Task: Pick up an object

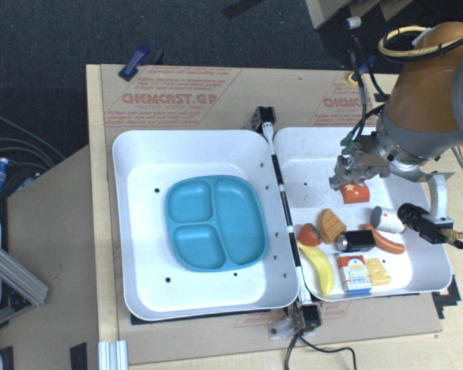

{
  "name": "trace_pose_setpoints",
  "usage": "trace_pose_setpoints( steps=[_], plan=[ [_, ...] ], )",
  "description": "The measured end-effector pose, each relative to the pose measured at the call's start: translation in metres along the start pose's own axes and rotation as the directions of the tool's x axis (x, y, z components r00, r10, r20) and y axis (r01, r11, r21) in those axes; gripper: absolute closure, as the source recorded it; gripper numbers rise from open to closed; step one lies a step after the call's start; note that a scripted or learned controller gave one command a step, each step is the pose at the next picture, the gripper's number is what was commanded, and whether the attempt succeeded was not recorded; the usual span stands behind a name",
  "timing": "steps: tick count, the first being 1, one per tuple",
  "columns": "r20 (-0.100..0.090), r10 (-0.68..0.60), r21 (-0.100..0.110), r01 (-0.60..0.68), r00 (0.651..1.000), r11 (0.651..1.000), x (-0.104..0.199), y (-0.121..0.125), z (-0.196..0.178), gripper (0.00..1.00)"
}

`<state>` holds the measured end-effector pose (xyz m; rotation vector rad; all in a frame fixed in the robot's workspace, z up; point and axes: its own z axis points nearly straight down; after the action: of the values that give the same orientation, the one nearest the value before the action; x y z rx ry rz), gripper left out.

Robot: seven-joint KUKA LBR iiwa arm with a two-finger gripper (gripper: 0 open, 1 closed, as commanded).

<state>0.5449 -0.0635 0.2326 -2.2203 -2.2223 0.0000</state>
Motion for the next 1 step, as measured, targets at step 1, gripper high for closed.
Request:
trace_pose_setpoints(
  steps=[1],
  plan=[
    [0.001,0.001,-0.001,-0.001,1.0,1.0,-0.0359,-0.0188,-0.0182,1.0]
  ],
)
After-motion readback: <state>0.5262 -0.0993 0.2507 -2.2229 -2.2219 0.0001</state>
